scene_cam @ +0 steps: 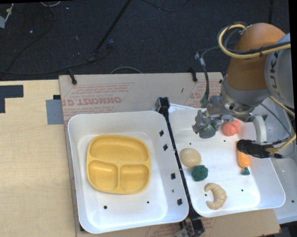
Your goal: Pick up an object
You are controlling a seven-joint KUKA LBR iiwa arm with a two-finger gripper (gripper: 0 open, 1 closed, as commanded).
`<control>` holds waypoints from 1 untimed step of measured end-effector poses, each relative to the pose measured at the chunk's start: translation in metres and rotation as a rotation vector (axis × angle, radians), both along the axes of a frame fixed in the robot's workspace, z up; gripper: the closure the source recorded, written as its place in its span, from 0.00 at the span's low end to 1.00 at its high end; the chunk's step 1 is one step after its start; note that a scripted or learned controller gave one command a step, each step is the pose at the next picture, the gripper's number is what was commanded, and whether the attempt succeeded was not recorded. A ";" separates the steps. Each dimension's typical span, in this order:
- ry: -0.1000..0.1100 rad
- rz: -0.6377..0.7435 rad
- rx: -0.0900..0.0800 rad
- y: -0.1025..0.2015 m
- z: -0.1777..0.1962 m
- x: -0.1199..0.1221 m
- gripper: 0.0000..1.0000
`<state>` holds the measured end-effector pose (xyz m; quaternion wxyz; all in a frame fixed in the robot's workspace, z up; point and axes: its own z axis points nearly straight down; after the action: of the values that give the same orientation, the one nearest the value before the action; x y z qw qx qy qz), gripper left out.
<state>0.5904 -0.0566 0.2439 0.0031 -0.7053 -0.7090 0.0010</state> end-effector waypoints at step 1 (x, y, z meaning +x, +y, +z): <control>0.002 0.000 -0.001 0.054 -0.015 -0.019 1.00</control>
<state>0.5711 -0.0026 0.2286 0.0035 -0.7054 -0.7088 0.0021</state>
